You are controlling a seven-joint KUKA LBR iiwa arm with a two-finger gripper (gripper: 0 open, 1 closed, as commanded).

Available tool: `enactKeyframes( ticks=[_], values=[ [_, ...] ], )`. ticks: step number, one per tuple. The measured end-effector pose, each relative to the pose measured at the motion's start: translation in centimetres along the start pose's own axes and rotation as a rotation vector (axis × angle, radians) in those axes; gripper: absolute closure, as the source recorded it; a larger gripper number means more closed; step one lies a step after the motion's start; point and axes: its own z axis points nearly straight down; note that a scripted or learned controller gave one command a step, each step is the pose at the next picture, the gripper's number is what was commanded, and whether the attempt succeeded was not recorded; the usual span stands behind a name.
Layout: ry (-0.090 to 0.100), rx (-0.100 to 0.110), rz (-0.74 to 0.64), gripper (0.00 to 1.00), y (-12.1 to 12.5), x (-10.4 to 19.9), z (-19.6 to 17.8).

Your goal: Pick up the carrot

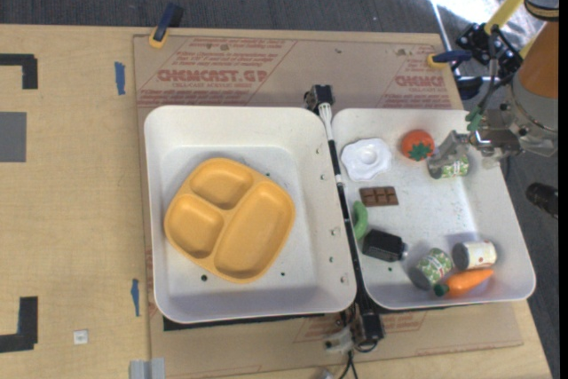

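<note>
Carrot lies at the near edge of the right bin, touching a green-patterned can — a white cylinder just behind. Approach step: end effector hangs over the bin's far side, near a tomato; grip state unclear. Next — travel nearward, descend clear of can and cylinder.

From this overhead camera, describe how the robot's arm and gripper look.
The arm enters from the right with an orange band above the wrist and grey metal below. Black cables bunch beside it, with a yellow strap above. The gripper is small, silvery-grey metal.
</note>
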Motion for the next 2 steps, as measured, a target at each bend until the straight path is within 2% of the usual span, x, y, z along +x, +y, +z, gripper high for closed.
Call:
enactKeyframes(
  ticks=[1, 2],
  values=[
    [0.001, 0.003, 0.242, 0.00, 1.0, 5.1, 10.0],
    [-0.001, -0.004, 0.172, 0.00, 5.8, 4.3, -6.5]
  ],
)
